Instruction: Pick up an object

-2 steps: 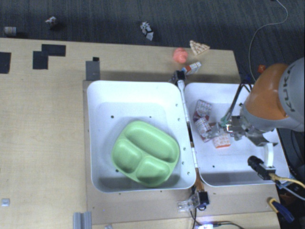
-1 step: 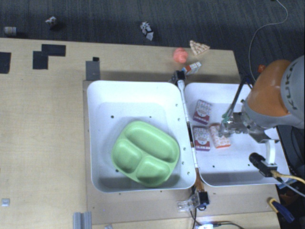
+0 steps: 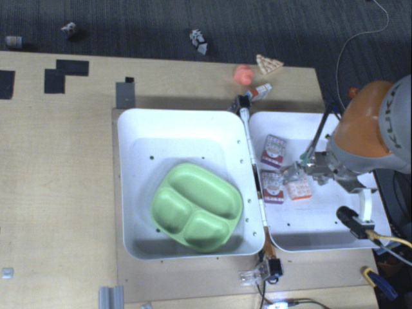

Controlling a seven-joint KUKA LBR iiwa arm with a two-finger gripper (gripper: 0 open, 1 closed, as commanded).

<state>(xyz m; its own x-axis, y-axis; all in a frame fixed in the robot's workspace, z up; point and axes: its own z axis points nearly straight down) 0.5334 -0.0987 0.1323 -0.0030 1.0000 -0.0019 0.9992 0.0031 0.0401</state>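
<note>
The right bin (image 3: 322,237) holds three small red-and-white packets. One packet (image 3: 275,150) lies toward the back left, a second packet (image 3: 273,187) sits by the bin's left wall, and a third packet (image 3: 300,189) lies just right of it. My gripper (image 3: 301,170) hangs low over the bin's middle, right above the third packet and close to it. Nothing is visibly lifted. A green divided plate (image 3: 196,205) lies in the left bin (image 3: 138,134).
Behind the bins on the bench lie a pink ball (image 3: 243,74), a toy pizza slice (image 3: 269,64) and a small tube (image 3: 259,93). The ridge between the two bins (image 3: 252,166) runs just left of the packets.
</note>
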